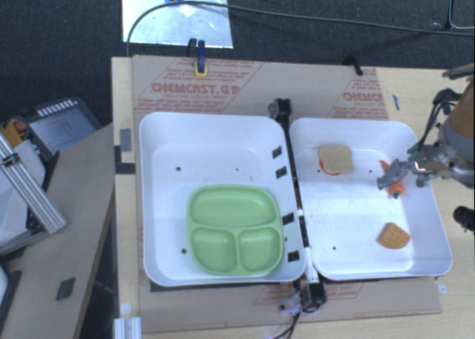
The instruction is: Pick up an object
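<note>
On the left side of the desk (96, 204) sits the left bin (159, 137). A green plate (235, 229) with three parts lies in it, down at about 6 o'clock in that bin, close to the front wall.

Next comes the right bin (349, 256). A sandwich toy (335, 159) with a tan top and a bit of red under it lies at about 11 o'clock in this bin. A little brown waffle-like toy (394, 237) lies at about 5 o'clock, well apart from the sandwich.

At about 3 o'clock in the right bin, the claw (391, 179) of the grey arm (453, 159) reaches in over the right wall. A small orange thing (394, 184) sits right at the tip of the claw. It is too small and blurry to say if the claw is open, closed, or holding the orange thing.
</note>
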`<state>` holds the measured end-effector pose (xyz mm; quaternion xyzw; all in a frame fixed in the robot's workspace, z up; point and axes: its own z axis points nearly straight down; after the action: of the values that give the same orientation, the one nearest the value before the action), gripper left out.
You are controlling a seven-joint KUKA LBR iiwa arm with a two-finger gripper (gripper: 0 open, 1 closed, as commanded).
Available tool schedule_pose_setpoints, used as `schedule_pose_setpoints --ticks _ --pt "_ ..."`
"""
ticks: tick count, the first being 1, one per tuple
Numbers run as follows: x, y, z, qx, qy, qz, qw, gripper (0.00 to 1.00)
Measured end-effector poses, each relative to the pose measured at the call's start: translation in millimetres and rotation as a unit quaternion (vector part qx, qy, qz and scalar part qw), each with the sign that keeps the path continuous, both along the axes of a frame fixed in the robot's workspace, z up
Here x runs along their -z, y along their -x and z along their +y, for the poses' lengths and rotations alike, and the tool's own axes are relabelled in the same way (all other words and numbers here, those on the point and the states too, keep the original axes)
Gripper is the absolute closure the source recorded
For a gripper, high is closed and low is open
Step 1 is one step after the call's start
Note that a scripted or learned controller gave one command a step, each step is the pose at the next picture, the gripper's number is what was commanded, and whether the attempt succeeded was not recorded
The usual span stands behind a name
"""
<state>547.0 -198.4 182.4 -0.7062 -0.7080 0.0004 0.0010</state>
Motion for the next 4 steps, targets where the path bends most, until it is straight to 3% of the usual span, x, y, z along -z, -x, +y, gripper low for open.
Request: schedule_pose_setpoints --ticks 2,3,4 --pt "98 -9 3 0.001 0.0002 0.000 1.0000 0.00" --pt "85 -10 2 0.001 0.0013 -0.003 1.0000 1.00" --pt "26 -8 -8 0.002 0.0019 -0.004 1.0000 1.00"
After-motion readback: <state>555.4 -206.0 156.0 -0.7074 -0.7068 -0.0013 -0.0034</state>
